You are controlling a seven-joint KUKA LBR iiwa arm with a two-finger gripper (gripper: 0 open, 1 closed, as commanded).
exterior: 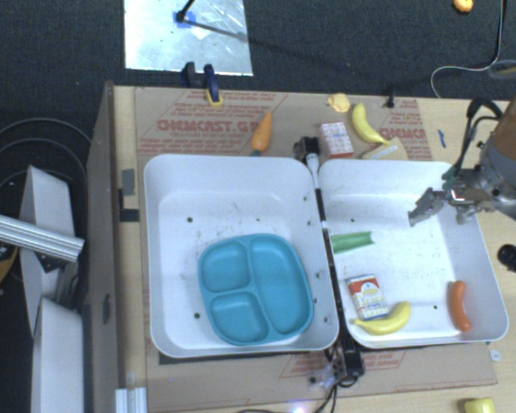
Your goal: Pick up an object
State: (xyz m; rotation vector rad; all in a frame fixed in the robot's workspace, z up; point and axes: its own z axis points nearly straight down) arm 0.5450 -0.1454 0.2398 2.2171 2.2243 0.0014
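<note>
Starting at the left bin [168, 231], a blue divided tray [254, 288] is seen lying toward its near edge; its broad, flat form would be hard to pinch, and a grasp there could well slip off. In the right bin [486, 265], a green piece [352, 241] lies against the left wall, where the fingers may be blocked by the rim. Near the front edge, a small red-and-white box [366, 296] rests touching a yellow banana [385, 318], so one might be nudged while the other is being taken. An orange sausage-shaped item [458, 305] lies apart at the front right corner, close to the wall. The gripper [445, 203] is seen above the bin's back right area, nothing is held by it, and whether it is open cannot be told.
</note>
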